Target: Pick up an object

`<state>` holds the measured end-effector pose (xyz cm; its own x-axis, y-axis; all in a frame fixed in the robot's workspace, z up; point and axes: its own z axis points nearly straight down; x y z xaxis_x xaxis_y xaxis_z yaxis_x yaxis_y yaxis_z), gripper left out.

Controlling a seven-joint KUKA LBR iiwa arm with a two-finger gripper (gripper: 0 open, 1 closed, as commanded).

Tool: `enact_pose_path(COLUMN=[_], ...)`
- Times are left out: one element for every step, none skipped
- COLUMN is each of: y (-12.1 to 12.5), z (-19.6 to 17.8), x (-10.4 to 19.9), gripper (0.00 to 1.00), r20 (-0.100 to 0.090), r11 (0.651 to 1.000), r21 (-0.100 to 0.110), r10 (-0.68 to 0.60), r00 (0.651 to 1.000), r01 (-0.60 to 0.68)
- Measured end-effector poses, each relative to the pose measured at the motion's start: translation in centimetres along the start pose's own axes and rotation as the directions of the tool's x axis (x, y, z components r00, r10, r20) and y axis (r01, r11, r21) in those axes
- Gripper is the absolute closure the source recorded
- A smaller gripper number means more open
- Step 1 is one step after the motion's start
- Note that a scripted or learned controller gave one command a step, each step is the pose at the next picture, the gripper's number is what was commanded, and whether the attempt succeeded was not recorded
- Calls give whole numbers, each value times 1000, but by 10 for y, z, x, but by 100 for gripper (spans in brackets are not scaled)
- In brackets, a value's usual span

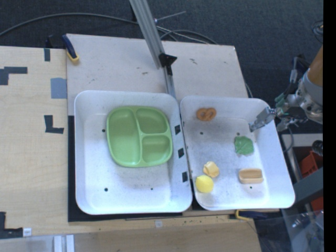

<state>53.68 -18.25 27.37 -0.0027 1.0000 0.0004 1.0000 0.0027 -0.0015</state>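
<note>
— What sat on the pale wooden bench (31, 156)?

— Two shallow white bins side by side, the left bin (89, 182) and the right bin (273, 193), touching at their inner rims. A slanted grey metal pole (147, 22) rose behind them.

— Anything else?

— A blue-and-yellow clamp (70, 49) lay at the board's far left corner, and black cables (63, 19) curved over the dark floor beyond.

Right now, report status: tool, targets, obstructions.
Tool at right bin's upper right rim, nothing held. Nearest target: green piece, just below it. Pretzel, yellow ball further off. Path unobstructed.
</note>
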Motion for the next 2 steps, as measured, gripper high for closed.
enact_pose_path(y=[0,-1], z=[0,50], x=[0,-9], gripper=[0,0], r20=[0,0], r11=[1000,1000], r21=[0,5], r10=[0,2], r00=[1000,1000], r01=[0,-2])
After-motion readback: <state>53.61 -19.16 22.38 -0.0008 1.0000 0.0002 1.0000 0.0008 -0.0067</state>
